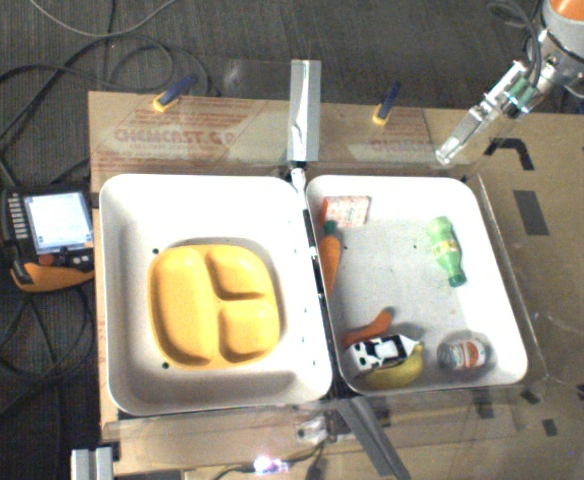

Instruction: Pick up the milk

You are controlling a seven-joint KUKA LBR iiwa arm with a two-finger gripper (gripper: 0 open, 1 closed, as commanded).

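The milk [382,349] is a small carton with black and white cow patches. It lies on its side near the front edge of the right bin [492,230], resting against a yellow banana [400,370]. My gripper [453,146] hangs above the bench beyond the right bin's far right corner, well away from the milk and outside the bin, and I see nothing in it.
The right bin also holds a red and white box [346,210], a carrot [329,254], an orange piece [373,325], a green bottle [446,250] and a can [464,353]. A yellow divided tray [216,302] lies in the left bin [122,268].
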